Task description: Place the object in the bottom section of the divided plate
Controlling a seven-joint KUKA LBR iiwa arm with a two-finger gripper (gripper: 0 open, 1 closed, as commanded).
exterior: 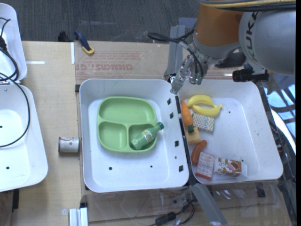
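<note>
The green bottle (146,136) lies on the divided plate (117,113), well apart from the empty, open jaws.

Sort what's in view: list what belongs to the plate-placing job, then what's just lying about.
Job: green bottle, lying in a lower section of the divided plate; gripper.

Lying about, in the right bin: banana, carrot, sausage, packets. On the bench: small can.

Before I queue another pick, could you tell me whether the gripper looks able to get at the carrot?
Probably yes: the carrot lies uncovered along the right bin's left wall, close below the gripper; the banana sits beside it.
</note>
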